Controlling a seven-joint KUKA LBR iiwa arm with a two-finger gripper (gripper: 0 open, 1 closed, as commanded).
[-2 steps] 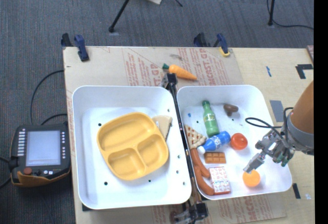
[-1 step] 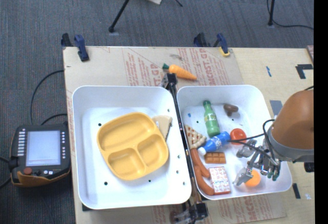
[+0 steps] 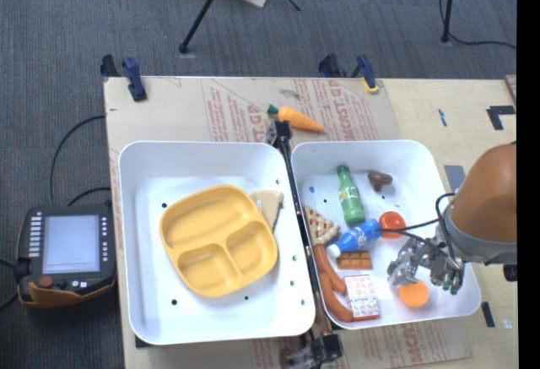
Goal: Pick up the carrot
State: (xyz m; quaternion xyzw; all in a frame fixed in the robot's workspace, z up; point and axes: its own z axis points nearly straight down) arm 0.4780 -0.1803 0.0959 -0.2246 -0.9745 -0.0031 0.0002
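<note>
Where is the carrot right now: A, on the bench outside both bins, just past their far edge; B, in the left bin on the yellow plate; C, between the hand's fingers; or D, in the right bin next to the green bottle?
A: the carrot lies on the bare bench beyond the bins' far rims, while the hand is low in the right bin.

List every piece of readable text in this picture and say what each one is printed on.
Red lettering on the cardboard sheet under the bins: upside down and blurred, not readable.
Print on the small red-and-white box in the right bin: too small to read.
Label on the green bottle: too small to read.
Label on the blue bottle: too small to read.
Screen of the pendant on the floor: blank glare, no legible text.
</note>
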